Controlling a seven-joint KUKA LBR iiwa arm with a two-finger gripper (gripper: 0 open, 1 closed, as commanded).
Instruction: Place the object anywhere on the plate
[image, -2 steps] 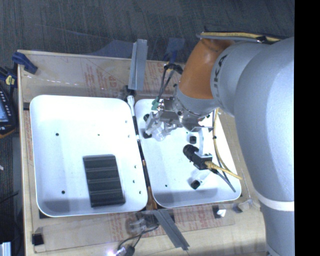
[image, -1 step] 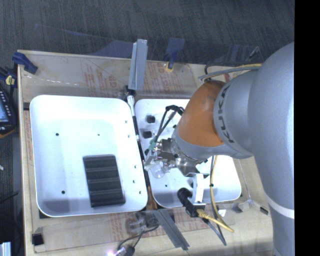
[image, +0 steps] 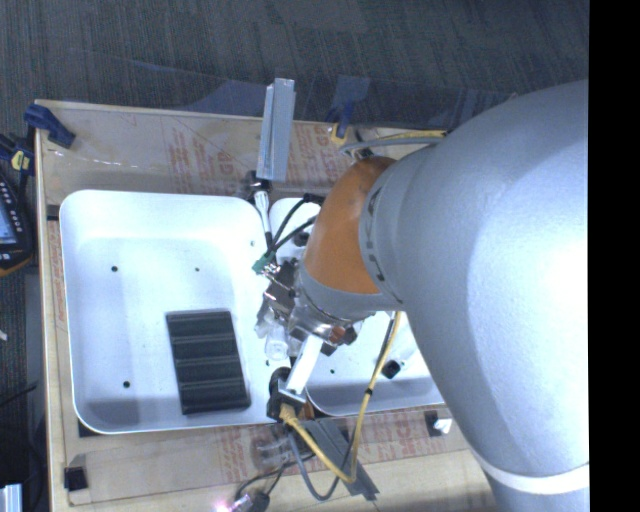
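A black ridged rectangular slab (image: 207, 361) lies flat in the front middle of the left bin (image: 110, 230). I cannot tell whether it is the plate or the object. The grey arm with its orange band (image: 335, 240) reaches in from the right and covers most of the right bin (image: 340, 402). My gripper (image: 273, 328) hangs over the wall between the two bins, just right of the slab's far corner and apart from it. Whatever lies under the arm in the right bin is hidden.
Cables (image: 330, 455) trail from the wrist over the bench's front edge. A grey upright bar (image: 275, 128) stands behind the bins. Blue clamps (image: 48, 124) sit at the back corners of the wooden bench. Dark gear (image: 12, 215) lies off the left edge.
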